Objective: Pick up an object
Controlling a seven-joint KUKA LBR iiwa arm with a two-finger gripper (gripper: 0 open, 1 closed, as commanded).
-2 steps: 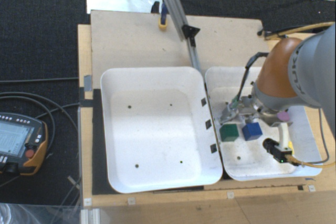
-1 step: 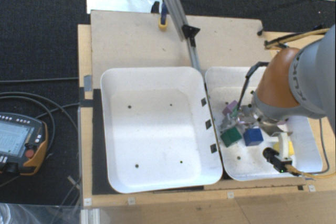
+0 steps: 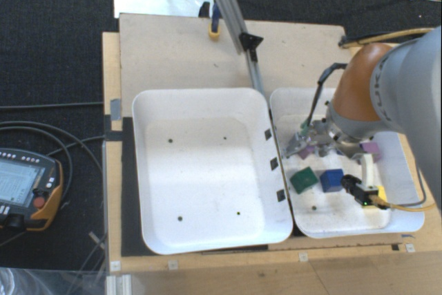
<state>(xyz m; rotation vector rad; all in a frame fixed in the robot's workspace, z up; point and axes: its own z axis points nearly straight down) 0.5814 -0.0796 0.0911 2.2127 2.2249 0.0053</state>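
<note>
Far to the left of the right bin, off the desk, a teach pendant lies on the dark floor; its screen is lit, but no writing on it can be read. Next comes the left bin, then the shared rim, and now we are in the right bin, where the action is.

The gripper hangs low at that bin's left side, just inside the dividing rim, the grey arm and its orange band sweeping in from the right. Whether the jaws are apart or together, I cannot tell; the metal there is a blur and the wrist crowds it.

Something purple sits pressed up against the wrist, partly hidden. The green block lies just below the gripper, toward the bin's near wall, and looks the handiest pick: a short drop toward the camera. The blue block sits just right of the green, another purple piece further right. No labels readable anywhere.
</note>
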